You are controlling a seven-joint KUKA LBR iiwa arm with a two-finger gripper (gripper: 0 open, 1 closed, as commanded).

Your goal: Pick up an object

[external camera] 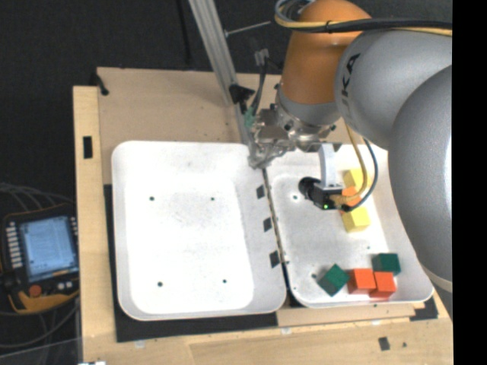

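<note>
At the near end of the right bin (304,238) lie a green block (332,279) and two orange blocks (363,280); yellow blocks (355,219) lie farther back. The claw (260,154) hangs above the far rim, beside the left bin (183,204). I cannot tell if it is released or clenched.
</note>
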